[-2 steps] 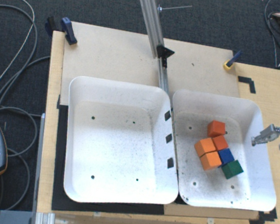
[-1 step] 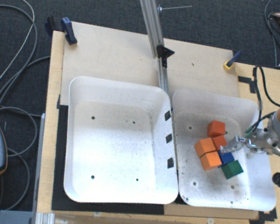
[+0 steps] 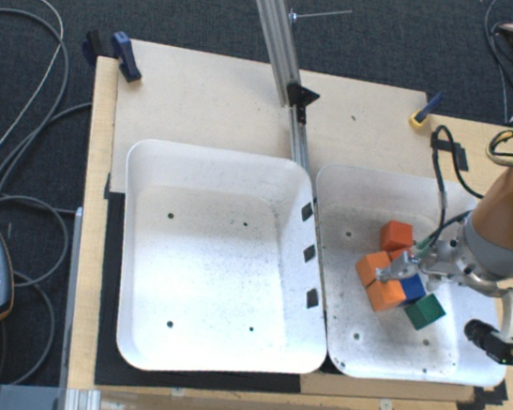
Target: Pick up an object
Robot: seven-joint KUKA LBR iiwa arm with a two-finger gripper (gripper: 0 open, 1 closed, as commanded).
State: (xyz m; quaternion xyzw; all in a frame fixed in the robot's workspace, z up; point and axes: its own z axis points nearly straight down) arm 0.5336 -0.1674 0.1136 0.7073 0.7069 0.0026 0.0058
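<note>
We find the blocks clustered in the right bin (image 3: 350,350): an orange block (image 3: 397,236) farthest from us, a second orange block (image 3: 373,266) to its left, a third orange block (image 3: 384,294) nearer the front, a blue block (image 3: 411,289) and a green block (image 3: 425,311) at the cluster's front right. All sit touching or just beside one another, in the bin's middle toward its right side. The bin's left wall and front rim stand well apart from the cluster, leaving bare speckled floor on those sides. The gripper (image 3: 405,270) is down among the blocks, just above the blue block and beside the second orange one; we cannot tell how its fingers are set, nor whether anything lies between them. The arm (image 3: 509,225) covers the bin's right edge. The left bin (image 3: 148,165) adjoins across a shared divide. Both bins rest on a tan bench (image 3: 205,97) over dark carpet (image 3: 29,73), cables trailing left.
</note>
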